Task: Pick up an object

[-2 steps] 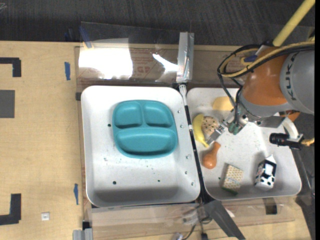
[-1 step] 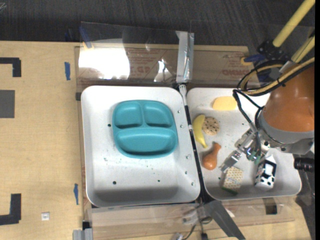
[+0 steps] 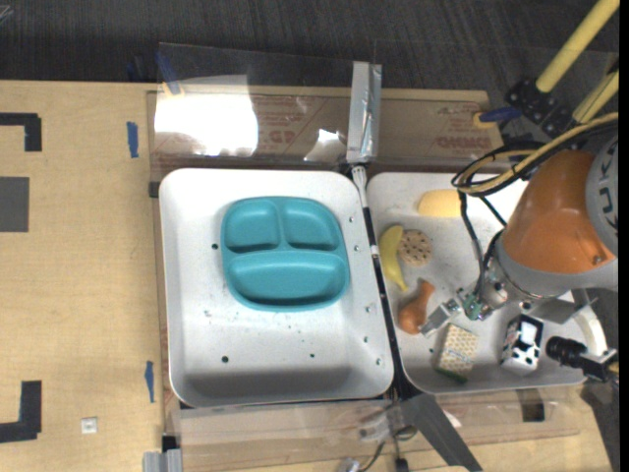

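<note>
My gripper point(image 3: 444, 315) hangs low in the right bin point(image 3: 462, 190), under the orange band of the arm point(image 3: 558, 230). It sits just right of an orange carrot-like piece point(image 3: 414, 306) and just above a speckled tan block point(image 3: 457, 350). Nothing can be seen held in it. A yellow banana point(image 3: 392, 255) and a round cookie point(image 3: 416, 247) lie a little farther up the bin. Near the bin's back wall rests a yellow lemon-like piece point(image 3: 438, 203). A small black and white object point(image 3: 522, 345) lies to the right of the block, below the arm.
The left bin point(image 3: 187, 293) carries a teal divided plate point(image 3: 285, 251). A raised rim point(image 3: 371, 264) separates the two bins. Cables point(image 3: 491, 170) loop over the back right of the right bin, and a clear panel point(image 3: 265, 116) stands behind both bins.
</note>
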`<action>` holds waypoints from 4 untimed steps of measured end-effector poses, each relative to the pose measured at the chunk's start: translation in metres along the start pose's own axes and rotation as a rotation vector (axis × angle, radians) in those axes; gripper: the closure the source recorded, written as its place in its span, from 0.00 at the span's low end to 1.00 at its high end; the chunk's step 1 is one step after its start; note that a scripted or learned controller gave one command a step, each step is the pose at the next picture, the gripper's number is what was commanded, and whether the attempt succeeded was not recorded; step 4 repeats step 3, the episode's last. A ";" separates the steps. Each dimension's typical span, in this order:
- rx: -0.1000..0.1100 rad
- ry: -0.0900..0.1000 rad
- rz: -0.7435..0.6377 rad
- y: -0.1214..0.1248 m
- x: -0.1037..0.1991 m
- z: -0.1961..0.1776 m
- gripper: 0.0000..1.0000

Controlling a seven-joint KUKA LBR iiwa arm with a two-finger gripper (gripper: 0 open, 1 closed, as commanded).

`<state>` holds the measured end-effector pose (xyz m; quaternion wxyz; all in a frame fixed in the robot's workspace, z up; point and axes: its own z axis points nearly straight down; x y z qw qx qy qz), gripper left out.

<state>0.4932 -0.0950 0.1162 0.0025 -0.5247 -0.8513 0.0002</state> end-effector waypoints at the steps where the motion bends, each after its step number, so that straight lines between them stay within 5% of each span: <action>1: -0.007 -0.005 0.064 0.042 -0.037 0.029 0.00; 2: 0.000 -0.003 0.255 0.117 -0.069 0.028 0.00; 3: 0.000 -0.005 0.251 0.118 -0.068 0.018 1.00; 4: 0.000 -0.005 0.251 0.118 -0.068 0.018 1.00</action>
